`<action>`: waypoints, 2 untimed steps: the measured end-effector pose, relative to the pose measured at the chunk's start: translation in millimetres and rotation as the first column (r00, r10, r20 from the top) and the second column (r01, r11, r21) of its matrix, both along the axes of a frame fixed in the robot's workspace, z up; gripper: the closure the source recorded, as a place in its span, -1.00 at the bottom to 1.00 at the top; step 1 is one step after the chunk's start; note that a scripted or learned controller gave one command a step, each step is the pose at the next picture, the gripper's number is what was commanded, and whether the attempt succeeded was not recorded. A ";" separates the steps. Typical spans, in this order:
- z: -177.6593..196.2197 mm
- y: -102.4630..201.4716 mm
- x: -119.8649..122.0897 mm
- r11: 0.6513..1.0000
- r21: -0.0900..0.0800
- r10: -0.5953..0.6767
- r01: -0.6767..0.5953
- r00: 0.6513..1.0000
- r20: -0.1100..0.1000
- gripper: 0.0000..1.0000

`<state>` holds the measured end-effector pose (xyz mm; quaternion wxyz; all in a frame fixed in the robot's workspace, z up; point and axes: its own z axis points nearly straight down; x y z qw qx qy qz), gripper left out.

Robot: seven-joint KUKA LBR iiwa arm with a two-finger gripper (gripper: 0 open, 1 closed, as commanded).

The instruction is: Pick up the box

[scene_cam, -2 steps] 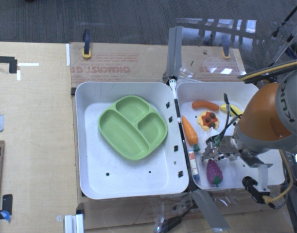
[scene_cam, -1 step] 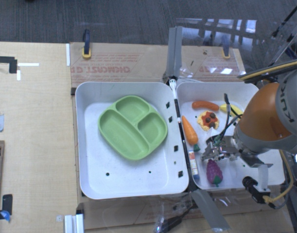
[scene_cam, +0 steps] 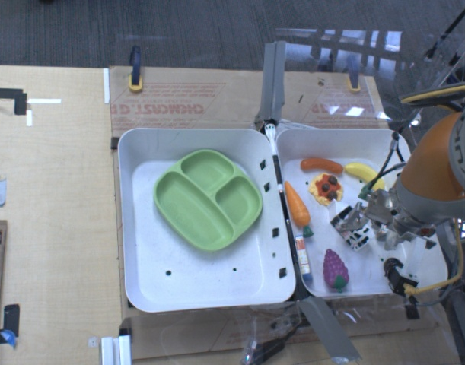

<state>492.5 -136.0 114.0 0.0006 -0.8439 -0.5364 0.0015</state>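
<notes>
Box (scene_cam: pixel 299 251), long and thin, lies against the right bin's (scene_cam: pixel 373 293) left wall below the carrot (scene_cam: pixel 296 204). I judge it light and stiff; grip across its narrow width. Claw (scene_cam: pixel 354 228) state: I cannot tell.

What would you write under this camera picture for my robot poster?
Gripper low in the right bin beside toy foods.

Inverted red lettering, apparently "CHEMCOAT", on the cardboard sheet (scene_cam: pixel 194 97) behind the bins
</notes>
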 end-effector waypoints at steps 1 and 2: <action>-23.0 21.0 101.5 0.992 -0.001 0.124 -0.124 0.992 0.000 -1.00; -22.5 -10.5 58.2 0.997 0.000 -0.080 0.080 0.997 0.000 -1.00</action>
